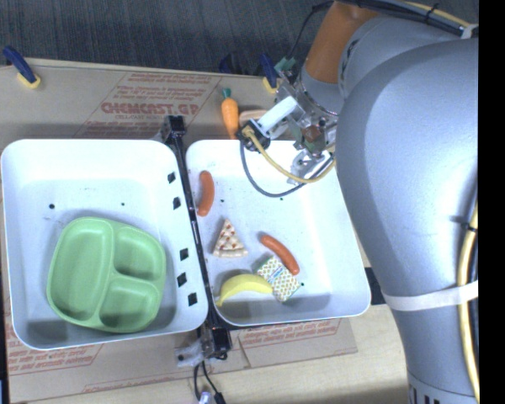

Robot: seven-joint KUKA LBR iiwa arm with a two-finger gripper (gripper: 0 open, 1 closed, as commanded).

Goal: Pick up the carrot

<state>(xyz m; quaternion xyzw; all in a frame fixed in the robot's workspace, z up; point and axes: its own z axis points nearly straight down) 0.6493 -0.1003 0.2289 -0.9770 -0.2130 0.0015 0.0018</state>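
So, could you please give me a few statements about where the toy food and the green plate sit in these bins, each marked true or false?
1. The small orange carrot lies on the cardboard beyond the right white bin's far rim. True.
2. The green divided plastic plate sits in the right bin. False: it sits in the left white bin.
3. The yellow toy banana lies near the right bin's front edge. True.
4. The triangular pizza slice rests on the green plate. False: it lies on the right bin's floor.
5. The right bin holds one orange-red sausage. False: two, one by the divider, one near the banana.
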